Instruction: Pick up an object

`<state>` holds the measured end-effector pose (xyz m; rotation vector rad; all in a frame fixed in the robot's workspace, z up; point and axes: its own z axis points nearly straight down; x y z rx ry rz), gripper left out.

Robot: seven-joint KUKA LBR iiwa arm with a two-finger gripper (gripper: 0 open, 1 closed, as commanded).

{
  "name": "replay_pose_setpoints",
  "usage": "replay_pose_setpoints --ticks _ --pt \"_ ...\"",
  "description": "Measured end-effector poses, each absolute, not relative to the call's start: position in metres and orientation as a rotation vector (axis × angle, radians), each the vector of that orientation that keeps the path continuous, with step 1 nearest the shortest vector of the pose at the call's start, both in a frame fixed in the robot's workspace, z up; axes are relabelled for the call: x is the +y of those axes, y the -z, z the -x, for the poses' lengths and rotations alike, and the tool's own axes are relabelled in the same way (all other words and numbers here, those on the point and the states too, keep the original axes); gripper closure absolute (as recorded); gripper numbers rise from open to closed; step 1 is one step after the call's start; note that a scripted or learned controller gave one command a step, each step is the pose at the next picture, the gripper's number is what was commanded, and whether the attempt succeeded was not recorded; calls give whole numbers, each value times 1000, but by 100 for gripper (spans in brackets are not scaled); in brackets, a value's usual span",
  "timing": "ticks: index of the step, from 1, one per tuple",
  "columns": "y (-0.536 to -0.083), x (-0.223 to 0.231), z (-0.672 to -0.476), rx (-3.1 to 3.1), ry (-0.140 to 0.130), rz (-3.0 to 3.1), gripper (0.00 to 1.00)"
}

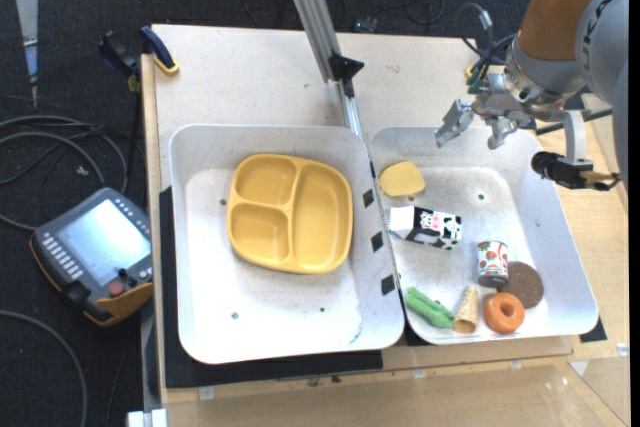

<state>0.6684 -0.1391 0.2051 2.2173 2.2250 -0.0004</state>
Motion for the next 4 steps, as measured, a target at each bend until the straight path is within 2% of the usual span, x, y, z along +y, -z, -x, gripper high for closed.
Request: replay_pose_setpoints --ticks 1,2,3,4 --pt "-205 -139 -668 2224 1 -2217 0" --pt "-144 -141 -660 2224 7 -2225 0" --pt "-96 -141 -661 2219 -1 -2221 0" --pt "-109 -141 -662 2216 -5 -2217 100"
